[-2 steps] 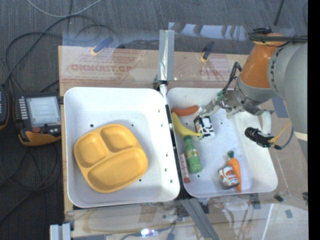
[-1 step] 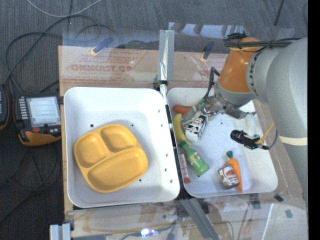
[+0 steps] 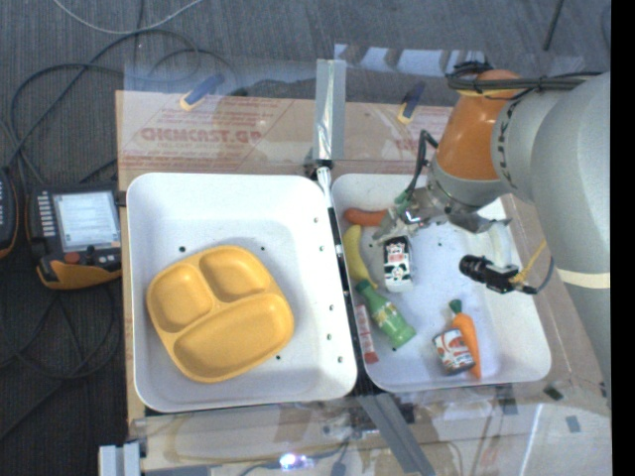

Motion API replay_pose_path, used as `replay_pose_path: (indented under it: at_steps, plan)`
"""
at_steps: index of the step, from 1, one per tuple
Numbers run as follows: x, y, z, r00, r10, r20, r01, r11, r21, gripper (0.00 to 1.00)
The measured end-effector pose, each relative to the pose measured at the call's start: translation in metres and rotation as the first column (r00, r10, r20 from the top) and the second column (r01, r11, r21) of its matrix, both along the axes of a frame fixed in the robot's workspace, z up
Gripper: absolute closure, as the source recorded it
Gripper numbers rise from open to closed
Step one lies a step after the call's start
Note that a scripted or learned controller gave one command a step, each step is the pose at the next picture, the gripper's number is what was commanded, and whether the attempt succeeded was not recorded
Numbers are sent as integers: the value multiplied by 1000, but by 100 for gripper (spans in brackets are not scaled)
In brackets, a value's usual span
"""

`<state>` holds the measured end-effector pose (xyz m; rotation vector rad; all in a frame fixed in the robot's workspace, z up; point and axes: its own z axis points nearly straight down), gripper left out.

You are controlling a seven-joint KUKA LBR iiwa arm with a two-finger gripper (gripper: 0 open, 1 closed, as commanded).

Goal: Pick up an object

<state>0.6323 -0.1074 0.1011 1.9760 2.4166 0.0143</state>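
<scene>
Big faded red letters run across the brown cardboard sheet (image 3: 228,137) at the far side of the table (image 3: 149,107), but they are too pale and backwards to read. The small white carton with black cow spots (image 3: 397,264) has a picture on its front, and its words are too tiny to read. The little red and white can (image 3: 452,351) has a label too, and it is also too small to read. The small screen on the grey and orange box (image 3: 79,224), lying on the floor to the left, glows pale, and nothing on it can be read.

The grey robot arm with an orange band (image 3: 486,137) comes in from the right. Its hand (image 3: 405,224) is low over the far part of the right white bin (image 3: 526,365), just above the cow-spotted carton and right beside it. I cannot tell if the hand is open, closed, or holding something.

The right bin holds many small things. A red sausage-shaped toy (image 3: 363,218) lies at the far left corner. A yellow banana (image 3: 352,251) lies along the left wall. A green plastic bottle (image 3: 387,315) lies tilted near the middle, next to a thin red stick-shaped pack (image 3: 365,333). An orange toy carrot with a green top (image 3: 466,335) lies just beside the can at the near right.

The left white bin (image 3: 198,191) holds a yellow plastic plate with three parts (image 3: 220,310).
</scene>
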Motion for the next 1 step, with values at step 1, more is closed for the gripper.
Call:
replay_pose_path:
  at_steps: [1]
  plan:
    - [36, 36, 80, 999, -35, -26, 35, 999, 2, 100]
